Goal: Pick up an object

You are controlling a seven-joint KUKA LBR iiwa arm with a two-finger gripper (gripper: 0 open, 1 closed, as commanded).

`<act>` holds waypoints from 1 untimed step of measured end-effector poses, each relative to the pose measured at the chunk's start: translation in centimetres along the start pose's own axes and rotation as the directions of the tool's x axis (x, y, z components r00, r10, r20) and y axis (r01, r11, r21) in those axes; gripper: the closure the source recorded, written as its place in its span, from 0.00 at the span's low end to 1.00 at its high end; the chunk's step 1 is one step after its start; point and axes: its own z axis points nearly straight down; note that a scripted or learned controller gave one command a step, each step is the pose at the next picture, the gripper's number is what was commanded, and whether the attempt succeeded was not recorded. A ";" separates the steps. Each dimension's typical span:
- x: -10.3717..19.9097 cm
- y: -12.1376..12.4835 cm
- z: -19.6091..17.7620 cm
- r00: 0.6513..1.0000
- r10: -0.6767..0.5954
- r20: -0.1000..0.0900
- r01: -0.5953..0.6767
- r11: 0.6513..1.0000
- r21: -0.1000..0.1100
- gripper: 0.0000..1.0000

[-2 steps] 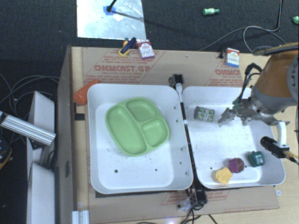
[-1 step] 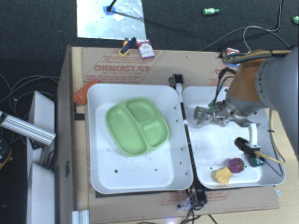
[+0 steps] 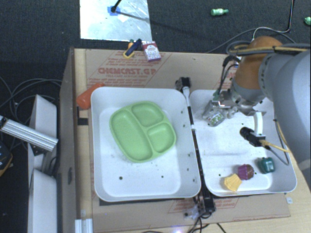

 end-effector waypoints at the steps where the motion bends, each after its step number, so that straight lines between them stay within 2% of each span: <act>1: 0.0 0.1 -1.1 1.000 -0.003 0.001 0.003 1.000 -0.002 1.00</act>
